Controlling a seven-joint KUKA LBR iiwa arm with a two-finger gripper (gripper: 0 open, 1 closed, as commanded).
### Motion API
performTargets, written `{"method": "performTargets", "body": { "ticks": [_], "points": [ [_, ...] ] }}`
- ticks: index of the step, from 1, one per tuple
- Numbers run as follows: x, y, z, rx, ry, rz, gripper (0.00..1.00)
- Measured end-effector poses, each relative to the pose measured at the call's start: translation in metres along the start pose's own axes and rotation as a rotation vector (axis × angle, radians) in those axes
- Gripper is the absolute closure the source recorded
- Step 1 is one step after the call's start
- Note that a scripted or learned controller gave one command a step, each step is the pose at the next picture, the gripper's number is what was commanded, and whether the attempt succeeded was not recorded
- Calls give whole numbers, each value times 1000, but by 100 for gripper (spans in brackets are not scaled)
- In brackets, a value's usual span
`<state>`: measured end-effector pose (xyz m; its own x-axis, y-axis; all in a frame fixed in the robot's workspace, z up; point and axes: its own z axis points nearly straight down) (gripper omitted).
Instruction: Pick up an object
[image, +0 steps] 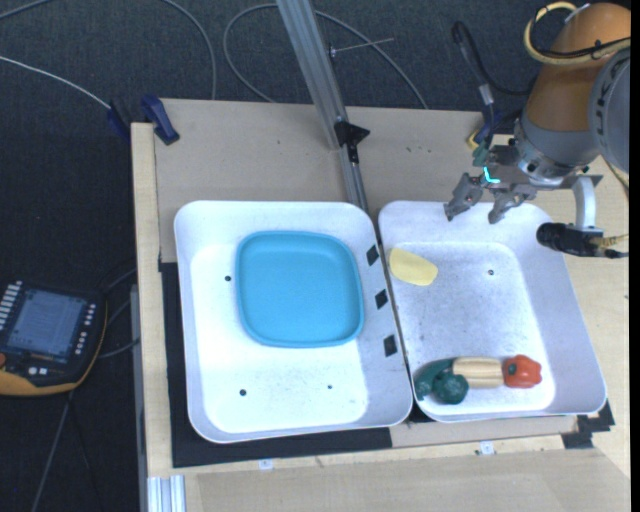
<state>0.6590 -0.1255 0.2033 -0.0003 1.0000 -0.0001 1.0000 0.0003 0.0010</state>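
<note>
Blue plate (300, 288) in left bin (200, 330) (no legible writing)

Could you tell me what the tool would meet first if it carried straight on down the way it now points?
Probably the bare floor or far rim of the right bin: the tool points down there, with no object beneath it; depth is uncertain.

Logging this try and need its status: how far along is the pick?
Nothing is picked yet. The hand hovers open, holding nothing, over the right bin's far rim. The yellow piece, green item, tan block and red item lie in the bin.
</note>
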Motion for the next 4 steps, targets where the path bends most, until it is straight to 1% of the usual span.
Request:
{"method": "performTargets", "body": {
  "ticks": [1,3,4],
  "points": [
    [0,0,0,0,0,0,0],
    [12,7,91,5,1,0,0],
    [12,7,108,2,0,0,0]
  ]
}}
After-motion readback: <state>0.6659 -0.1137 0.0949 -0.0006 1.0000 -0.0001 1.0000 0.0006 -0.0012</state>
